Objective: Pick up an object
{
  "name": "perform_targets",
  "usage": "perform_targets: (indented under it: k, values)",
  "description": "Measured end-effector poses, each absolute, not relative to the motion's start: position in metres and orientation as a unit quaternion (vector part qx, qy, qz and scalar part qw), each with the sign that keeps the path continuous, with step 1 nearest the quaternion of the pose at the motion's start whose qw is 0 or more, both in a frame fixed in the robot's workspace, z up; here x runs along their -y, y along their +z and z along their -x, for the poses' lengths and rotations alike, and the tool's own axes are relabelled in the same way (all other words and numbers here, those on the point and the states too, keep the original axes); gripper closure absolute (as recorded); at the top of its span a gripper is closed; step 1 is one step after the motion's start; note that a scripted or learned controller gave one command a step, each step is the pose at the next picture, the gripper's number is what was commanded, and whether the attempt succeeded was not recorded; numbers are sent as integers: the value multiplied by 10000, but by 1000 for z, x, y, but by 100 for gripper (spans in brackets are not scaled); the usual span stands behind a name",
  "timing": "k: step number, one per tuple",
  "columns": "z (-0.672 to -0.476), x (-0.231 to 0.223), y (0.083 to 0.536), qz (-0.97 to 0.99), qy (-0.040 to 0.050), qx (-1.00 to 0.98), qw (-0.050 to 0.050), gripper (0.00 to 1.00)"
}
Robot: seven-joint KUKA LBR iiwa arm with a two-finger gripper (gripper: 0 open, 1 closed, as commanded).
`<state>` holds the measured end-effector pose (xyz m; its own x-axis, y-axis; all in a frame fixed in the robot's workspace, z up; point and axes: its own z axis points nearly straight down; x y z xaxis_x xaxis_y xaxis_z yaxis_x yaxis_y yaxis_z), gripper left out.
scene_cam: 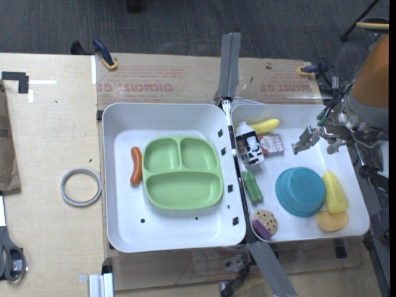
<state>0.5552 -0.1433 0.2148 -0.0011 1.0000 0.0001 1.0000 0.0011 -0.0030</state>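
Left bin point(111, 184) is holding a green divided tray point(183, 172) lying flat at center, with an orange hot dog point(135, 166) just beside its left rim — long axis running near-to-far. Right bin point(356, 224) is crowded: blue bowl point(301, 191) sitting upside down, a yellow bottle-like piece point(334, 192) touching its right side over an orange-yellow lump point(332, 221), a banana point(265, 127) at the far wall, a black-and-white carton point(249, 146), a red-and-white packet point(272, 145), a green stick point(252, 187) along the divider, a cookie point(265, 218) at the near corner. Tool point(307, 140) is hanging over the right bin's far right area, nothing between its fingers — open or closed, cannot tell. A grey ring point(80, 186) is lying on the surface left of the bins.
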Motion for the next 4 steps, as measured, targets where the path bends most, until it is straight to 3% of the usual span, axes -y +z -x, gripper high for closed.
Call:
perform_targets:
  k: [1,2,3,4]
  values:
    - [-525,145,108,6326,8,7745,13,0]
    - [-510,161,94,6530,-18,7573,-13,0]
    - [-491,162,100,7609,-128,6486,-137,0]
    - [-491,165,100,7278,-124,6855,-123,0]
